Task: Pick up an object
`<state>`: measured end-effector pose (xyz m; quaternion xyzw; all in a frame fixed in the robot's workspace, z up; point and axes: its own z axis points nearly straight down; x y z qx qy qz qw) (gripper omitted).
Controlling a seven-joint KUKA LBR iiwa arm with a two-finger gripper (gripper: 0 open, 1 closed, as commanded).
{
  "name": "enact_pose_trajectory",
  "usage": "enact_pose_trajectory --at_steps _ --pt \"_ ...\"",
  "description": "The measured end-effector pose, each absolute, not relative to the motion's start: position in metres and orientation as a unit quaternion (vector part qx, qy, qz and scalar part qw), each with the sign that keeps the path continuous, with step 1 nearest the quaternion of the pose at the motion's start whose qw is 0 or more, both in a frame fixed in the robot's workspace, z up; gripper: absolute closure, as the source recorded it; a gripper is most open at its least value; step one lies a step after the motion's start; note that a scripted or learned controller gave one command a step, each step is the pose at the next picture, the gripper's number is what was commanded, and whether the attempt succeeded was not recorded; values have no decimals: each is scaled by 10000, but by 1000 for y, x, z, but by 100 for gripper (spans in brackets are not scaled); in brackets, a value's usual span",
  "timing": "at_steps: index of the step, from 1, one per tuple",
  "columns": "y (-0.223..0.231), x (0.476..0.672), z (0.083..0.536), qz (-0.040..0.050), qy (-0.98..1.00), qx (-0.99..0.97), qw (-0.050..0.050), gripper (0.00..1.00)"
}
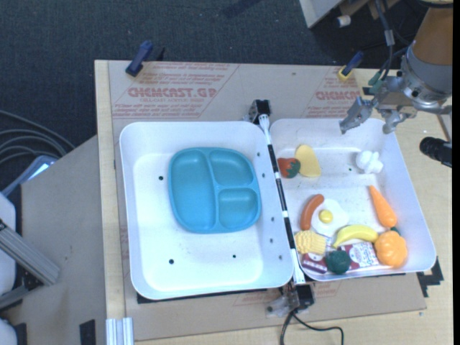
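Left bin (144,250) holds a blue divided plate (214,190) — well left of the jaws. In the right bin (420,221), toy food: tomato (289,167) and yellow wedge (309,161) down-left of the jaws, white piece (370,162) just below them, carrot (382,205) further down. Sausage (312,208), fried egg (328,215), corn (310,243), banana (356,233), broccoli (338,261), orange (391,249) cluster at the near end, well apart from the jaws. Gripper (373,119) sits over the bin's far edge, jaws spread apart — nothing between them.
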<state>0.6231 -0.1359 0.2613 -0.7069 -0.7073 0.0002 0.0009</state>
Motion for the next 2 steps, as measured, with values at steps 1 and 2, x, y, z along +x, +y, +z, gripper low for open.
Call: enact_pose_trajectory --at_steps 1,2 --pt "-96 613 85 0 -7074 -7068 1 0" --pt "-96 613 95 -6 -7068 -7074 -2 100"
